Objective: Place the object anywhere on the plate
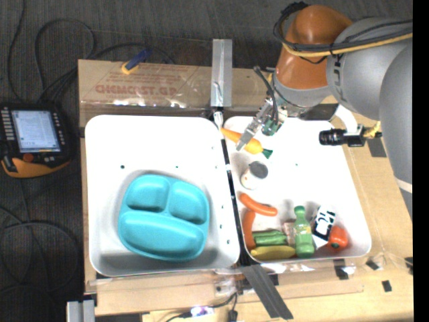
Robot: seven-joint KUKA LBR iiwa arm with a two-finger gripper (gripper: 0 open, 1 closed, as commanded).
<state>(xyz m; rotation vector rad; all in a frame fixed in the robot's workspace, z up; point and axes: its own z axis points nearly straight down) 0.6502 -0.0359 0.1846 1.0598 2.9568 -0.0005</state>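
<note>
I count two white bins and one blue plate point(163, 215), which sits in the left bin point(107, 139). In the right bin's point(348, 180) far left corner, the gripper point(249, 139) closes on a yellow-orange toy point(242, 140), its long axis running left-right.

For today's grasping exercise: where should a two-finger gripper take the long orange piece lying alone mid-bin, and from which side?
Grip the long orange piece at its middle, coming straight down, fingers across its narrow width. It lies flat and slim, with bare floor beside its midsection.
</note>
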